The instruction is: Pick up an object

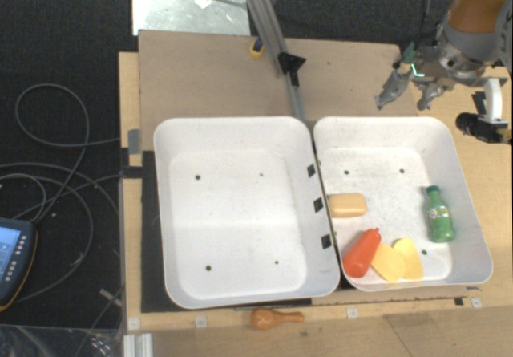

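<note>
camera view is showing the gripper (407, 96) hanging open and holding nothing above the right bin's (385, 129) far rim, well apart from the green bottle (438, 214).

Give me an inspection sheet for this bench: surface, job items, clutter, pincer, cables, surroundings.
Surface: tan bench bearing a left bin and a right bin, both white.
Job's things: in the right bin, green bottle, tan block, red bottle, two yellow pieces.
Clutter: brown pear-shaped item on the bench's front edge.
Pincer: pincer above the bench behind the right bin, fingers spread, holding nothing.
Cables: loops on the dark floor at left.
Surroundings: handheld pendant, grey pole.
</note>
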`<state>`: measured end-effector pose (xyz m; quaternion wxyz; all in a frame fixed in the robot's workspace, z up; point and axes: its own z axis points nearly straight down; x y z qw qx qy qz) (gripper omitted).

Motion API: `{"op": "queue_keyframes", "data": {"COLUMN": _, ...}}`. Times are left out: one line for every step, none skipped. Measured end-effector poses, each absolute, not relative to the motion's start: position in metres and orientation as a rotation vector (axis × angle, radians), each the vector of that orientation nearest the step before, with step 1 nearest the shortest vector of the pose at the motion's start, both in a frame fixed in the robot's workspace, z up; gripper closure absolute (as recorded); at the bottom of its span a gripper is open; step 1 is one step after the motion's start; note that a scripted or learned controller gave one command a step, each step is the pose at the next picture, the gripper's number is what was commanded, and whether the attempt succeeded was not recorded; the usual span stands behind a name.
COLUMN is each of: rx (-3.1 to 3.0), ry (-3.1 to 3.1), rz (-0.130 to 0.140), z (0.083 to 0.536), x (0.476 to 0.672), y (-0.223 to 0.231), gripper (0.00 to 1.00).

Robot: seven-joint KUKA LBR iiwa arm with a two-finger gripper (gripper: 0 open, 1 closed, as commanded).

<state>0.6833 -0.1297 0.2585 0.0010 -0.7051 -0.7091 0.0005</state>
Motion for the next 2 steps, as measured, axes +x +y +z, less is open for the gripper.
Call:
{"op": "queue_keyframes", "data": {"rx": -2.214, "ry": -2.231, "rz": -0.001, "z": 0.261, "x": 0.684, "y": -0.130, "gripper": 0.00}}
{"op": "queue_keyframes", "data": {"rx": -2.213, "ry": -2.230, "rz": 0.001, "z": 0.216, "x": 0.690, "y": -0.124, "gripper": 0.00}}
